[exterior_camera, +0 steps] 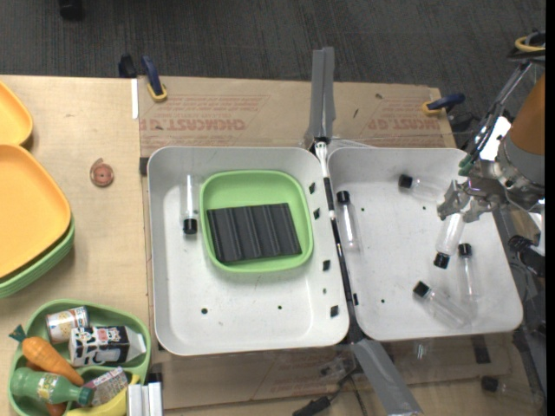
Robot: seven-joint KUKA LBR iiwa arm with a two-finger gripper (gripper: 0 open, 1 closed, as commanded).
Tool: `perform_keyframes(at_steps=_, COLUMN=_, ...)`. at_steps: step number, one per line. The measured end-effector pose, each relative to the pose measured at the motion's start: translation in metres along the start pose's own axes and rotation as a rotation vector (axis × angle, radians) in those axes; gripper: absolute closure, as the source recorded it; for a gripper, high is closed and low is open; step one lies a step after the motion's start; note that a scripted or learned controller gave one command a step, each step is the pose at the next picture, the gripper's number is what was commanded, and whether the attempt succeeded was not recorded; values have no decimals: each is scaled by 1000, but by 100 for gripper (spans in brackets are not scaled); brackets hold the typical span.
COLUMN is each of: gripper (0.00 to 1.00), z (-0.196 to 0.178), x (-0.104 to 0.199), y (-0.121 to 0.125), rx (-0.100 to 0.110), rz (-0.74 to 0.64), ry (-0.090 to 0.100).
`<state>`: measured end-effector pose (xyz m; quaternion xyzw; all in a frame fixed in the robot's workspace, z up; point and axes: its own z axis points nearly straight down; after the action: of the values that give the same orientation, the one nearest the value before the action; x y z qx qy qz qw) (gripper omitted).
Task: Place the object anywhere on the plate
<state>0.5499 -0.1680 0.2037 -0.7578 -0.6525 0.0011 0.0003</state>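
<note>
Pickup step: the gripper (458,208) hangs at the right bin's (381,319) three o'clock edge, clamped on a clear vial (448,243) dangling between its fingers. Next, a carry toward nine o'clock and a release over the green plate (217,193) in the left bin (173,319).

I'm getting even, bright overhead light across both bins (247,341), with soft, short shadows only. The white floors read near washed-out, and left of the gripper (460,204) the clear tubes (449,237) almost vanish against them, just dark caps and faint glints. The green plate (256,189) shows a mild sheen on its rim. Focus is slightly soft everywhere, grainier on the dark carpet (260,16) up top.
</note>
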Motion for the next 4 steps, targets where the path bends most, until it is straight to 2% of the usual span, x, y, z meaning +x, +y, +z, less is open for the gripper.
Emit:
perform_keyframes(at_steps=1, gripper=0, z=0, x=0, y=0, rx=0, rz=0, ry=0)
perform_keyframes(at_steps=2, gripper=0, z=-12, x=68, y=-14, rx=2, rz=95, ry=0)
perform_keyframes(at_steps=3, gripper=0, z=14, x=117, y=-11, rx=4, rz=202, ry=0)
perform_keyframes(at_steps=4, gripper=0, z=14, x=100, y=-21, rx=4, rz=415, ry=-1)
